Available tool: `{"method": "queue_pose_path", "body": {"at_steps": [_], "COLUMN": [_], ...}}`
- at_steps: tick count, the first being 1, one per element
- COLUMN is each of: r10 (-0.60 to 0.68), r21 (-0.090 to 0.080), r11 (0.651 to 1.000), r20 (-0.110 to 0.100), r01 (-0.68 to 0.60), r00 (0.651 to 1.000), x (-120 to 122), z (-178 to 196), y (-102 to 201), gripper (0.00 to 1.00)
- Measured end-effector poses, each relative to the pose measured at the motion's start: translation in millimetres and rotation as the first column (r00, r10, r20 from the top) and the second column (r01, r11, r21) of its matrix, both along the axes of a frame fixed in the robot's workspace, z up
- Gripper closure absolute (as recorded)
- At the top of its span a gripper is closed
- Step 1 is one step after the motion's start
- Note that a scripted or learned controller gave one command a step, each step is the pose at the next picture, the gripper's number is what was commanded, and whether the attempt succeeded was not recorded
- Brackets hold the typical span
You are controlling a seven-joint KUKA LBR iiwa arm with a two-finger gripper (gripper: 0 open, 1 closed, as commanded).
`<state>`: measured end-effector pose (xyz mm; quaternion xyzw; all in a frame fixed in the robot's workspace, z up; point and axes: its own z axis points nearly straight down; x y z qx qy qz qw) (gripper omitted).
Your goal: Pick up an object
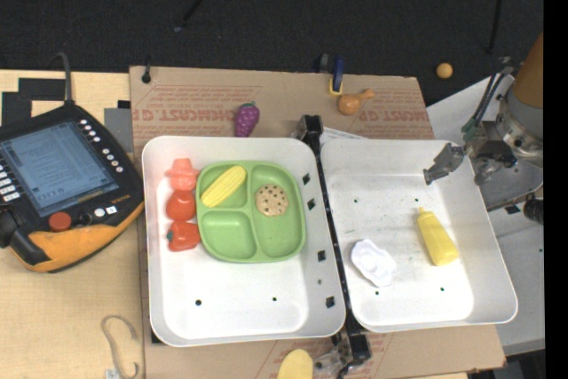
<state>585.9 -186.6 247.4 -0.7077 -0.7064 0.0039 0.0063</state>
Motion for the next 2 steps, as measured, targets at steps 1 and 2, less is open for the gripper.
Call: {"method": "queue_pose_path", "body": {"at_steps": [1,2], "r10": [0.002,0.002], "r21": [-0.003,-0.001], "r11": [1.000,1.000], "r20": [0.012,0.008], "r01": [-0.002,-0.002], "r00": [1.000,1.000], "x": [2,6], "z": [8,-43], "y": [0,7], "gripper": [0.00,0.00]}}
